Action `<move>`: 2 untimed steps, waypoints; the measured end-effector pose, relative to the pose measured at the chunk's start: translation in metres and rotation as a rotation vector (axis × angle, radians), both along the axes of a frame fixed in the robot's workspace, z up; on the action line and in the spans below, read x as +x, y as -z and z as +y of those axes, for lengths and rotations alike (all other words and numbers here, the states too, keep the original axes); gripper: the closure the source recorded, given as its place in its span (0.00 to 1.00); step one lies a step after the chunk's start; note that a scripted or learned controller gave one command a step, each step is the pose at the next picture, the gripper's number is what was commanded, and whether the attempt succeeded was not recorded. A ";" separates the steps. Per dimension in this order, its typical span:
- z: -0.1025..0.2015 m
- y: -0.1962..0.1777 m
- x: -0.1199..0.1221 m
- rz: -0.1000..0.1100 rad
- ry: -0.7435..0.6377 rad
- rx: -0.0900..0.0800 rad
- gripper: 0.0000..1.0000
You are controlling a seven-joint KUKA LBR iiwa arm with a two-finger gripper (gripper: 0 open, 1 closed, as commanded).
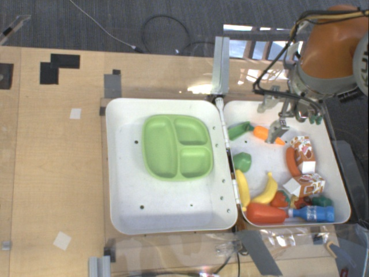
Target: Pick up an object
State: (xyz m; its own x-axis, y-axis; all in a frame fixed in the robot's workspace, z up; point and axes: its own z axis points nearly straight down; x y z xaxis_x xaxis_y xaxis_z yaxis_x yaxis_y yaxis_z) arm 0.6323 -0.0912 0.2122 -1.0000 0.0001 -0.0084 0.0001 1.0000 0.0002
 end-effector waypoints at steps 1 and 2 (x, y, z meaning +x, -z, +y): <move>-0.012 0.111 0.028 -0.006 -0.084 -0.002 0.00; -0.027 0.123 -0.045 -0.004 -0.028 -0.001 0.00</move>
State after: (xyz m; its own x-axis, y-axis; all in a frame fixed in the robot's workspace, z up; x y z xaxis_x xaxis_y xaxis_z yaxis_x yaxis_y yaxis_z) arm 0.5873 -0.1178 0.0891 -0.9995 -0.0283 -0.0120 -0.0283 0.9996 -0.0005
